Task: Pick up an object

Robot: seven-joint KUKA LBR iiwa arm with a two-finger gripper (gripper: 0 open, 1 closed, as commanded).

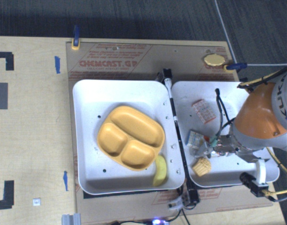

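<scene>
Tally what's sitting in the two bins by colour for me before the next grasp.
Yellow: 3 (divided tray, banana, waffle-textured piece)
Pink/red patterned: 1 (flat packet)
Clear/blue: 1 (crumpled wrapper, beside the gripper)
Total: 5

A small clear wrapped packet (196, 138) with bluish-grey print lies flat in the right bin — just left of the gripper (210, 146), touching or nearly so. A pale yellow ridged piece (202, 166) sits just below the gripper — slightly left.
</scene>
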